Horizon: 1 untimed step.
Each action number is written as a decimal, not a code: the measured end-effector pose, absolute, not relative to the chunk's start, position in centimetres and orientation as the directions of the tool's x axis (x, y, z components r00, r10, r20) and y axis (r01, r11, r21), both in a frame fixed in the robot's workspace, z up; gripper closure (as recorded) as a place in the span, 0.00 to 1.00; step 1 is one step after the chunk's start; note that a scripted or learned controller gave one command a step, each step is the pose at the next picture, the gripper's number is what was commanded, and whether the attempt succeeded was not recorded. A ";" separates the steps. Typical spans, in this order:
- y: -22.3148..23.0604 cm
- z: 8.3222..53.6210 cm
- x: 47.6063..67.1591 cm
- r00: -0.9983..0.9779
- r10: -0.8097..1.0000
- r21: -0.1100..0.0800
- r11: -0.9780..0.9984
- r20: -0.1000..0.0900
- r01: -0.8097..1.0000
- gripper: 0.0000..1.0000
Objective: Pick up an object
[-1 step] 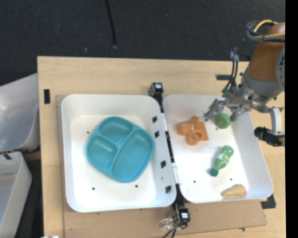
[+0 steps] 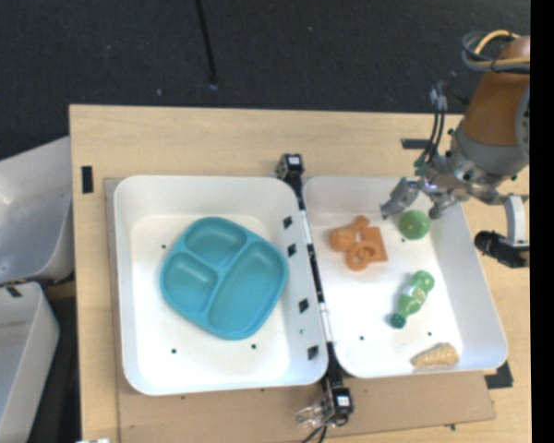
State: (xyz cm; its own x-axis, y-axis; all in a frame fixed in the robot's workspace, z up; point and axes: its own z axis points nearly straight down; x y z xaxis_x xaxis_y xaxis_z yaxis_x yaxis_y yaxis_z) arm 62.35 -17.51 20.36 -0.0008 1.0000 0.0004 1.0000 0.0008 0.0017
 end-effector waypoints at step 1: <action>-18.3 15.9 62.2 0.001 1.000 -0.002 -0.001 -0.003 1.000 0.00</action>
